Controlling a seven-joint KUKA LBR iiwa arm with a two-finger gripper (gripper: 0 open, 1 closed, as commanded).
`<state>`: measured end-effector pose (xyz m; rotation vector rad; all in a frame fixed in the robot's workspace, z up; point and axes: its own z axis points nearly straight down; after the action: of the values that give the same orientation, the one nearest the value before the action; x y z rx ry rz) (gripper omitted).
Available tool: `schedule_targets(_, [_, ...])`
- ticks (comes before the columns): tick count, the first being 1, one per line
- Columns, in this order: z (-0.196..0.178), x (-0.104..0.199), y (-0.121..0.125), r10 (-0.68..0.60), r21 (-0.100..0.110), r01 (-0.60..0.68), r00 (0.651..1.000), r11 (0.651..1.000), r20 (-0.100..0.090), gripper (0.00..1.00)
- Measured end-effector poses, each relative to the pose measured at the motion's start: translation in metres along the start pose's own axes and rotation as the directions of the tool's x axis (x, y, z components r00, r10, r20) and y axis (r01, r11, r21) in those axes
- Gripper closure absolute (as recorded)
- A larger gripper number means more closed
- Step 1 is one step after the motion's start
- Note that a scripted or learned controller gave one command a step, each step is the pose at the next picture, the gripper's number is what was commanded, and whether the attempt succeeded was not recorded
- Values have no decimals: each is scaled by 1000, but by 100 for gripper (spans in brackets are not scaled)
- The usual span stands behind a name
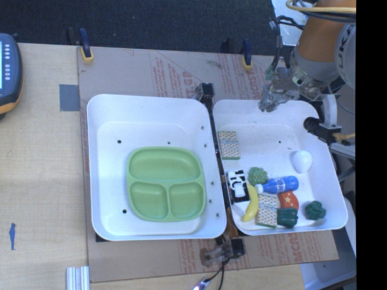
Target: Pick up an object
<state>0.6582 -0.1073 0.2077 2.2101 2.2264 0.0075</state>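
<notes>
With the end effector point(269, 103) poised at the right bin's point(336, 180) far rim, its grip state not discernible, the crowded near-corner cluster of banana point(251, 203), blue bottle point(280, 184) and broccoli point(257, 175) could be jostled and a grasp missed.

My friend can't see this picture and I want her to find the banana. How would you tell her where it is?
Look at the two white bins side by side and pick the right bin, the one full of small toys. Near its front left corner lies the banana, just left of a blue bottle and below a green broccoli. It is the only yellow, curved thing there.
</notes>
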Motion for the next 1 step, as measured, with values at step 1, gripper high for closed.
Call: schedule_targets(1, [7,-2,-2,2,9,-2,1000,1000,0,0])
